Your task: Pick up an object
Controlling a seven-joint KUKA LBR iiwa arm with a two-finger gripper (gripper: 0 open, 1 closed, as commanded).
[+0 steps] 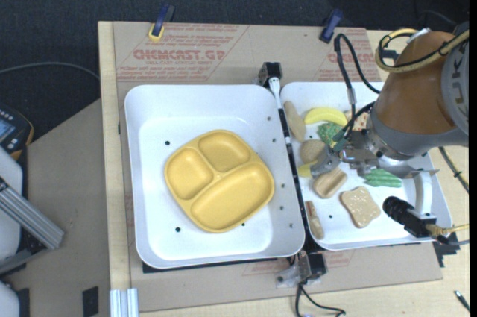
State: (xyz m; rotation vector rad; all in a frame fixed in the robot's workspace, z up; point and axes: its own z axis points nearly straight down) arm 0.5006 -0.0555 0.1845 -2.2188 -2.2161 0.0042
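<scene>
The right bin [440, 192] holds several toy foods. A yellow banana [326, 115] and a green leafy piece [330, 133] lie at the back, with a tan bread stick [295, 121] along the left wall. A beige lump [311, 151], a tan roll [329, 183], a toast slice [360, 206], a green pea pod [383, 177] and a small brown stick [314, 219] lie nearer the front. My gripper [340, 159] hangs low over the bin's middle, just above the tan roll and beside the beige lump. Nothing is visibly held.
The left bin [149, 121] carries a yellow divided plate [219, 179] in its middle. A black clamp [270, 74] sits at the back between the bins. The arm's orange band [417, 84] covers the right bin's far right side.
</scene>
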